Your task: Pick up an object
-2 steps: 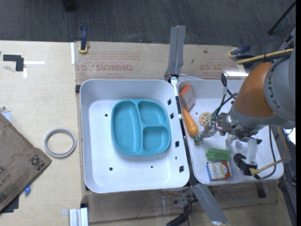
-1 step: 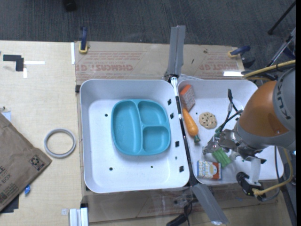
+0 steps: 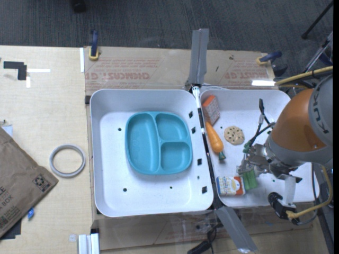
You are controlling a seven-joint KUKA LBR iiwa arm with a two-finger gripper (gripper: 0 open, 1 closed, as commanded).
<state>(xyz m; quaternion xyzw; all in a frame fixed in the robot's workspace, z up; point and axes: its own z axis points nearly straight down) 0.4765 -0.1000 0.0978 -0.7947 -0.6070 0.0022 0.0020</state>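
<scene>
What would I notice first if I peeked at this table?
First, the big blue plate with three sections, lying in the middle of the left bin. Next, the robot arm's orange band over the right bin, where a carrot, a cookie and a small carton lie. A roll of tape sits alone on the wooden bench to the left.

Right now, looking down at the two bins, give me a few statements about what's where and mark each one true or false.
1. The blue divided plate lies in the left bin. True.
2. The carrot lies on the plate. False: it lies in the right bin, near the divider.
3. The cookie sits right of the carrot. True.
4. The tape ring is inside a bin. False: it rests on the bench, left of both bins.
</scene>
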